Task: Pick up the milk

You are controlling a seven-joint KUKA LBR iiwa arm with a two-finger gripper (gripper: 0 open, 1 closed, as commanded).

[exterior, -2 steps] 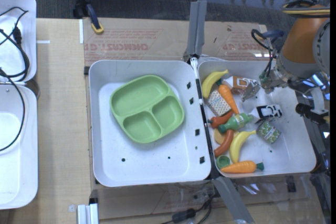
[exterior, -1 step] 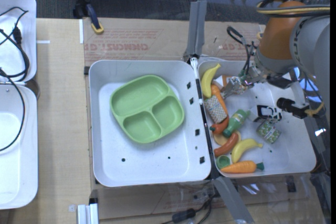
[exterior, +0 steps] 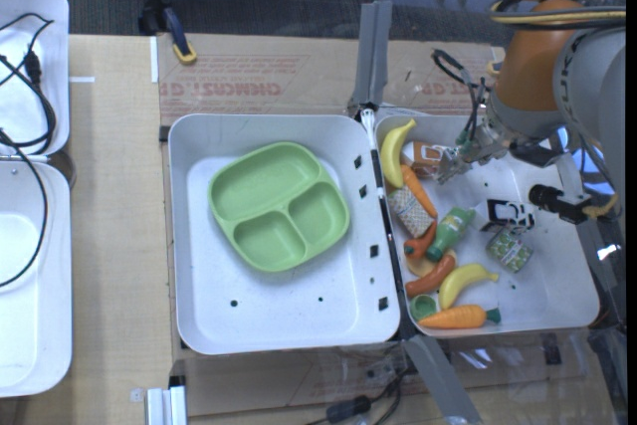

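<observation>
The left bin [exterior: 189, 244] holds a green divided plate [exterior: 279, 205], lying a little askew near its middle. Just beside it, touching along the divider, sits the right bin [exterior: 567, 309], crowded along its left side with toy food: a yellow banana [exterior: 396, 150] at the top, an orange carrot [exterior: 420, 193] below it, a green bottle [exterior: 450, 230], a second banana [exterior: 464, 282] and another carrot [exterior: 458, 318] near the front wall. The milk [exterior: 506, 213], a small black-and-white carton, lies toward the right of that bin, next to a green patterned packet [exterior: 514, 252] and well apart from the bananas. The grey arm with its orange band [exterior: 532, 65] comes in over the bin's back right corner. The end effector [exterior: 468, 154] hangs low near a brown packet [exterior: 430, 155] at the back, up and to the left of the milk; I cannot tell whether it is clenched or released.
</observation>
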